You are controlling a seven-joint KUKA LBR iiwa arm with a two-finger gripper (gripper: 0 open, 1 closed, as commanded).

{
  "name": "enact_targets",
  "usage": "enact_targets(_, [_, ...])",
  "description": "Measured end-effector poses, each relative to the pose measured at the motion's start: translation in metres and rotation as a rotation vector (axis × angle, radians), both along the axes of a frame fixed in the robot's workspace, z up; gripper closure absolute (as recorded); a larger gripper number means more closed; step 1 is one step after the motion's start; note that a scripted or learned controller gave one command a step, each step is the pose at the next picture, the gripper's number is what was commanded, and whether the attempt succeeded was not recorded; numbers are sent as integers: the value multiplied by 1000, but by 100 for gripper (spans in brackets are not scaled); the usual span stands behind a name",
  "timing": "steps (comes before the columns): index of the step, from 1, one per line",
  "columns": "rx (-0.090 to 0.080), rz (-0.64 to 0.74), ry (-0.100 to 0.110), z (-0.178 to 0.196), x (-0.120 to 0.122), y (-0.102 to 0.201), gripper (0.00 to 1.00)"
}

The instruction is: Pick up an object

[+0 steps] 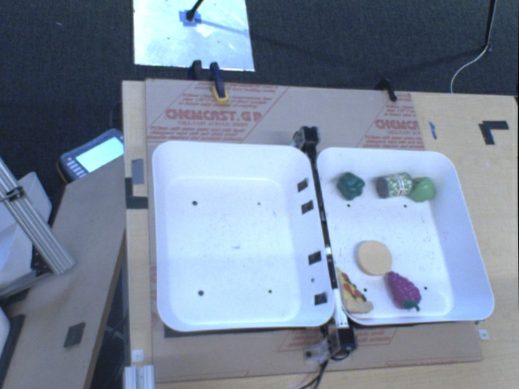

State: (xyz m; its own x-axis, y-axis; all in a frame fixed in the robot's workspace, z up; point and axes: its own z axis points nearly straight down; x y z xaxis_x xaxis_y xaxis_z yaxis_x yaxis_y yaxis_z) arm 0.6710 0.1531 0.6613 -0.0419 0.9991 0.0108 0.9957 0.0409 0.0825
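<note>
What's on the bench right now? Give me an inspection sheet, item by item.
Surface: wooden bench with printed cardboard under two white bins.
Job's things: right bin holds a dark green piece, a small can touching a light green piece, a tan disc, a purple grape bunch and a pizza slice at its left wall.
Clutter: left bin, nothing seen inside.
Grippers: nothing seen.
Cables: thin white cable at upper right; wires below the bins' seam.
Surroundings: dark carpet, metal plate, handheld device at left.
</note>
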Motion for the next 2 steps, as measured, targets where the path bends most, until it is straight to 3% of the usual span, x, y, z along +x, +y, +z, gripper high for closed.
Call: enact_targets(2, [11,5,-62,24,3,1,100])
